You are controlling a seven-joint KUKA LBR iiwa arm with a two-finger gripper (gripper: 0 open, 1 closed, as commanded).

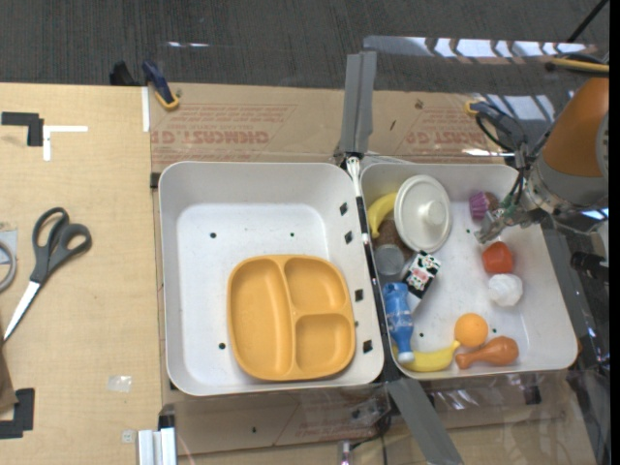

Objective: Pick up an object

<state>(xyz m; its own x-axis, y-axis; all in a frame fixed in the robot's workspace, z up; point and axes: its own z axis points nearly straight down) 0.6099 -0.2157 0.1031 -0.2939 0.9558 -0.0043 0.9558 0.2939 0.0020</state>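
Observation:
The right bin (542, 260) holds several small objects. Along its right side lie a purple piece (480, 203), a red tomato-like item (497, 257) and a white ball (505, 289). An orange ball (471, 329), a brown-orange drumstick (492, 353) and a yellow banana (429, 358) lie near the front. A white bowl (424, 211) sits upside down at the back, with a blue bottle (397, 313) and a black-and-white cube (419, 274) beside the divider. My gripper (499, 223) hangs just above the red item, right of the purple piece. I see nothing held in it.
The left bin (194, 260) holds a yellow divided plate (291, 316). Scissors (48, 250) lie on the wooden bench at the far left. A blue clamp (160, 83) sits at the back. The arm's orange band (581, 129) rises over the right bin's back corner.

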